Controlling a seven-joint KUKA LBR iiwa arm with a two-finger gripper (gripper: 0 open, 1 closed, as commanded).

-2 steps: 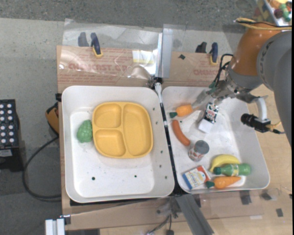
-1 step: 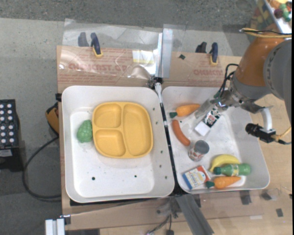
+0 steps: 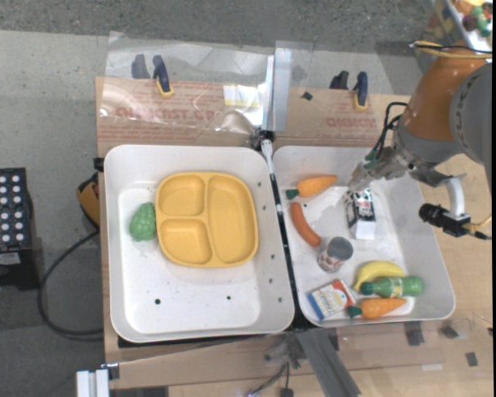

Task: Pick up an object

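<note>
My gripper (image 3: 359, 208) hangs over the upper middle of the right bin (image 3: 430, 246), with the grey arm and its orange band (image 3: 438, 98) coming in from the upper right. The fingers stand slightly apart, open, and nothing shows between them. A small white item (image 3: 366, 227) lies just below the fingertips. A carrot (image 3: 316, 186) lies to the gripper's left and a brown sausage (image 3: 306, 224) below that. A metal can (image 3: 336, 255) stands lower in the bin. Banana (image 3: 379, 271), green bottle (image 3: 393, 287), second carrot (image 3: 381, 308) and a small box (image 3: 331, 298) crowd the near edge.
The left bin (image 3: 190, 304) holds a yellow divided plate (image 3: 207, 219) and a green leafy toy (image 3: 143, 222) beside it. Clear plastic and cardboard with blue clamps (image 3: 159, 74) lie behind both bins. A black block (image 3: 4, 222) sits off the bench at the left.
</note>
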